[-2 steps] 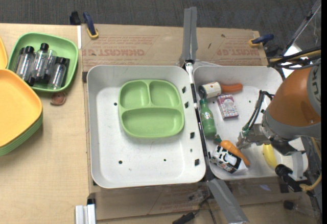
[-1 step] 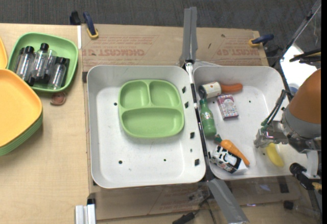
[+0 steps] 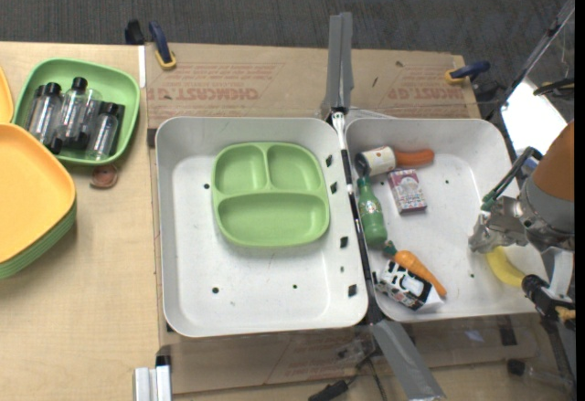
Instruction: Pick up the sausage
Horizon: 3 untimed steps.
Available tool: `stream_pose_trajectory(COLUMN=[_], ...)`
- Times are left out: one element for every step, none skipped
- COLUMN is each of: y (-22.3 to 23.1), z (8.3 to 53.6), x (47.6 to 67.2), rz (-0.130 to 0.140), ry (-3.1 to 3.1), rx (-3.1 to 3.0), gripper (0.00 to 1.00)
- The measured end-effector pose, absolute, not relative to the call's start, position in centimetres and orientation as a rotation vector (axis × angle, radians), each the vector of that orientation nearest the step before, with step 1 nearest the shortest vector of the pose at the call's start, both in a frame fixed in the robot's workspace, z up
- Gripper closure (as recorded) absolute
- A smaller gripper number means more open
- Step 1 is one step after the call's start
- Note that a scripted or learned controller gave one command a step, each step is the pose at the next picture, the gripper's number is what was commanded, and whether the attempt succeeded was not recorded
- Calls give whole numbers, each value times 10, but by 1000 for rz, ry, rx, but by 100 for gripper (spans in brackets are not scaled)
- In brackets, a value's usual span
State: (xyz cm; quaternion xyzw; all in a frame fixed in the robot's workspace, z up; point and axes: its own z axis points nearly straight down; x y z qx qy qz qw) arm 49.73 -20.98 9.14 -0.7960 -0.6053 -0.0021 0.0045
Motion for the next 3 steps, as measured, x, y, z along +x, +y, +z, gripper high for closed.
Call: stream_pose_trajectory(y=[-199,-204,-203], z=[110,238,145], x=[573,624,658], rz=[6,6,6], ry=[-1575,-1692,-1268], rx=[-2717,-2648,-2873], gripper=[100,100,100])
